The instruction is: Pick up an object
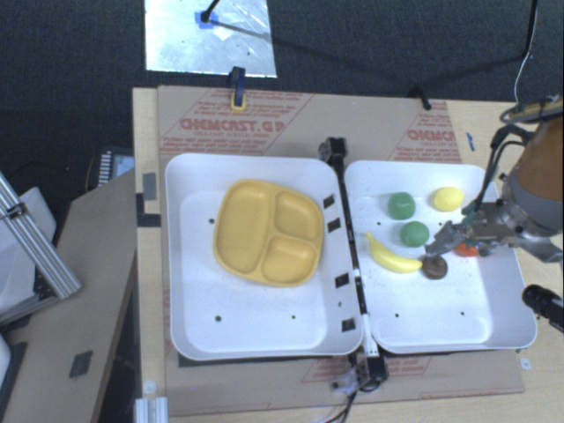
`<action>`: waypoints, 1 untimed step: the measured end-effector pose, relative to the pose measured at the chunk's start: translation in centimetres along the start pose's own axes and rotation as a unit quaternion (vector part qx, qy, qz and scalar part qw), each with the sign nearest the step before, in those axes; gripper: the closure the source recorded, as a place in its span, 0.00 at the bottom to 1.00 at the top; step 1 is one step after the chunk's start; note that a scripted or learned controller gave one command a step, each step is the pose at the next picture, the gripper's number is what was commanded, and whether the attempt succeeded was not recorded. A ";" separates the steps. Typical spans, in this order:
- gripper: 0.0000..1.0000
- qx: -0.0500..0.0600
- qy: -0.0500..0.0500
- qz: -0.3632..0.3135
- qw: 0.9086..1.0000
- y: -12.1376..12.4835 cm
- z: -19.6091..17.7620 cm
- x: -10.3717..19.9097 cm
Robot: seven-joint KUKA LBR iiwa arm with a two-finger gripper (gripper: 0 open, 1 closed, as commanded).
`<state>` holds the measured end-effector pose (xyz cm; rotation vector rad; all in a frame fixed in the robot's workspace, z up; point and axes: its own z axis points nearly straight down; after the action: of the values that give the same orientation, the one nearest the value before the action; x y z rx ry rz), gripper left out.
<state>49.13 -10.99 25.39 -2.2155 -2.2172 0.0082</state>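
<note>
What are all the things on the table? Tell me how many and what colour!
bins: two, white, side by side on the bench
divided plate: one, yellow, in the left bin
green balls: two, green, upper part of the right bin, one below the other
lemon: one, yellow, right of the upper green ball
banana: one, yellow, middle of the right bin
round brown thing: one, brown, at the banana's right end
small orange-red thing: one, partly hidden under the hand
hand: one, grey, over the right bin, above the brown thing
</note>
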 end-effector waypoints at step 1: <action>0.00 -0.006 -0.001 -0.001 1.000 0.2 -0.5 0.0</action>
<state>49.33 -10.96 25.90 -2.2188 -2.2268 -0.0022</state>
